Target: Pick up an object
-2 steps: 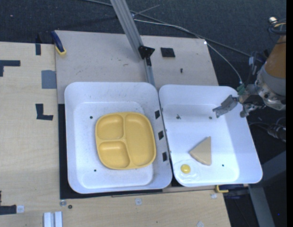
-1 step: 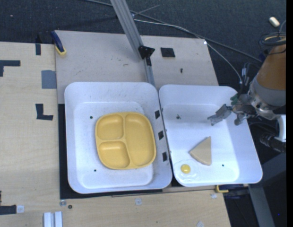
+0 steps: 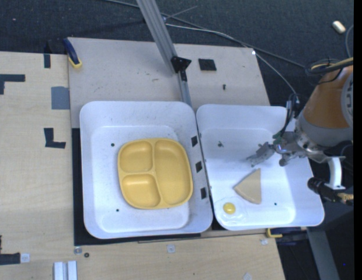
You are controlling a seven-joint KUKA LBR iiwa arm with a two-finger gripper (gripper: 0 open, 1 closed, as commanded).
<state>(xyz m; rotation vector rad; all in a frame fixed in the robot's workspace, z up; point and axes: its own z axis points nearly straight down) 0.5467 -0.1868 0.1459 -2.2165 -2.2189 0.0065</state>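
Observation:
A tan wedge-shaped piece (image 3: 250, 187) lies flat in the right bin (image 3: 228, 124), near its middle front. A small yellow round object (image 3: 229, 208) rests at that bin's front left corner. My gripper (image 3: 260, 154) reaches in from the right and hovers just above and behind the wedge's tip, with its grey fingers pointing left. Nothing shows between the fingers. A yellow divided plate (image 3: 155, 172) with three compartments sits in the left bin (image 3: 99, 121).
A grey metal pole (image 3: 160, 31) slants up from the gap between the bins. Cables cross the dark floor behind the bench. A blue and yellow clamp (image 3: 72, 53) sits at the bench's back left corner. The arm's body (image 3: 328, 107) stands over the right bin's right edge.

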